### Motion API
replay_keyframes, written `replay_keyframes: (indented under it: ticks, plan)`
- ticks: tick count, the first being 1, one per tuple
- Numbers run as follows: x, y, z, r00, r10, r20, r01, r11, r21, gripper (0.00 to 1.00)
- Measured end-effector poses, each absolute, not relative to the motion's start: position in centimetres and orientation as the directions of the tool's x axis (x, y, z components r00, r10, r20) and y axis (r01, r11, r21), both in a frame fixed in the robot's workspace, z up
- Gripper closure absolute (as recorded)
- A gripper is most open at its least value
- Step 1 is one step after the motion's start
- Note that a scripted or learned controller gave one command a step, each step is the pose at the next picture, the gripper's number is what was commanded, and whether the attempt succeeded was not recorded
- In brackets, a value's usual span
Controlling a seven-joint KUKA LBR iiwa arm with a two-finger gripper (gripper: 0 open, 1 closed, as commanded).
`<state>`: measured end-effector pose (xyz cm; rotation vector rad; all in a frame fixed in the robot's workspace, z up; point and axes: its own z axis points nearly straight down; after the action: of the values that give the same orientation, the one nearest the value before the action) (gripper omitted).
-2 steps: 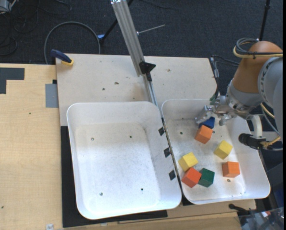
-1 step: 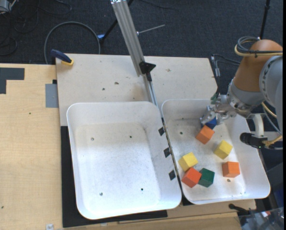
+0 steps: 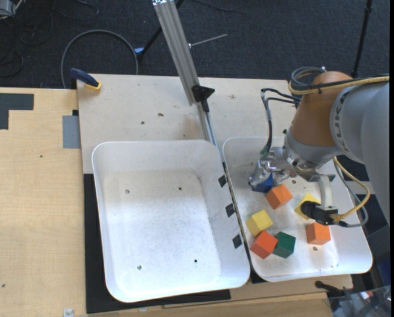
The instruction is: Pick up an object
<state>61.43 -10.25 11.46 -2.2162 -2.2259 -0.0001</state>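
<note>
Gripper [image 3: 266, 176]: lowered into right bin [image 3: 355, 259], nr its far-left corner, over blue block [image 3: 262, 184]; grasp not confirmed, jaw opening not discernible. Orange block [image 3: 278, 195] just beside. Yellow block [image 3: 260, 222], green block [image 3: 284, 244] toward near-left edge. Step judged: reach/grasp. Next: closure on blue block is req'd, then lift.

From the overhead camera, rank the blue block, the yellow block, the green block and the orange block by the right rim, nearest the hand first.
1. Blue block: right at the hand, in the right bin.
2. Yellow block: toward the bin's left side.
3. Green block and orange block by the right rim: too close to call, green low in the middle, orange on the right.
</note>
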Motion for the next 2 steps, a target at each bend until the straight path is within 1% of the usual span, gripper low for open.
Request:
replay_keyframes:
  ticks: [1,2]
  plan:
    - [60.0,-2.2,19.5,-0.008,1.0,0.004,1.0,0.008,0.003,1.0]
    - [59.8,-0.6,18.5,0.011,1.0,-0.011,1.0,-0.011,0.002,1.0]
